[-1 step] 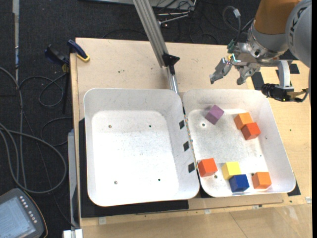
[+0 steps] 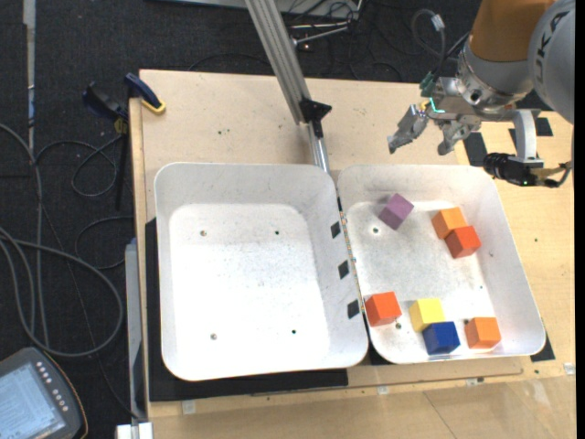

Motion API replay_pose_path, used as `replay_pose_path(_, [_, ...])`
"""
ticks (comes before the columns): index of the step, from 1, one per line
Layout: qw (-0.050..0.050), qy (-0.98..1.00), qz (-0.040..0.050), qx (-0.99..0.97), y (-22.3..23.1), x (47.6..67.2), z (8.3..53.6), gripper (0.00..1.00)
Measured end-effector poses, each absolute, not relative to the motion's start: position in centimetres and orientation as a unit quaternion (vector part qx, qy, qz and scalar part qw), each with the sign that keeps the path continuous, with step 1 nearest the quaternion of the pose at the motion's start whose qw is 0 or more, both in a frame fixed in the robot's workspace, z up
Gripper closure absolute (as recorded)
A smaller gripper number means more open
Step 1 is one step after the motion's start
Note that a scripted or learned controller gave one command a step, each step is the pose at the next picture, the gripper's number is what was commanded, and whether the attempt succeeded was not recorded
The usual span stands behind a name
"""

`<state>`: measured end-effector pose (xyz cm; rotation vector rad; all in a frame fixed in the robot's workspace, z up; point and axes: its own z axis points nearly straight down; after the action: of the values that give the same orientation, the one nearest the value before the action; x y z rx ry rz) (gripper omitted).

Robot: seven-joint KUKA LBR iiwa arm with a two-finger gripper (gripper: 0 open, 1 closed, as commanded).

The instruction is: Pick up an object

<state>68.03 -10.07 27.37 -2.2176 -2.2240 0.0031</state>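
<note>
— Gripper (image 2: pixel 428 133) hanging over the bare desk (image 2: pixel 228 122), just past the far rim of the right bin (image 2: pixel 516 273). Its two fingers are standing spread apart, with nothing sitting between them.

— And the blocks it is working among?

— All lying in that right bin, on the near side of the gripper. A purple cube (image 2: pixel 397 210) is sitting closest, just below the gripper and tilted on its corner. An orange cube (image 2: pixel 448 221) and a red-orange cube (image 2: pixel 464 240) are touching each other to its right. Along the near edge, another orange cube (image 2: pixel 383 307) is resting by the inner wall, a yellow cube (image 2: pixel 425 314) is pressing against a blue cube (image 2: pixel 441 337), and one more orange cube (image 2: pixel 483 332) is sitting just beside them.

— Materials?

— Blocks are looking matte and sharp-edged. Both bins are shallow white trays with rounded corners and speckled floors; the left bin (image 2: pixel 183 273) is lying alongside, its rim touching the right one. The desk is showing pale wood.

— Anything crowding the scene?

— A slanted metal pole (image 2: pixel 279 48) is meeting the desk just behind the join of the bins, left of the gripper. A blue-and-yellow clamp (image 2: pixel 144 92) is gripping the far left corner, and cables (image 2: pixel 64 245) are trailing over the dark floor beside a pendant screen (image 2: pixel 32 401).
</note>
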Motion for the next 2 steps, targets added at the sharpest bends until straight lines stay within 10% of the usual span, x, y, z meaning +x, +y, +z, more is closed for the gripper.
replay_pose_path(2, [0.002, -0.707, 0.002, -0.707, -10.1, 67.5, 16.5, 0.0])
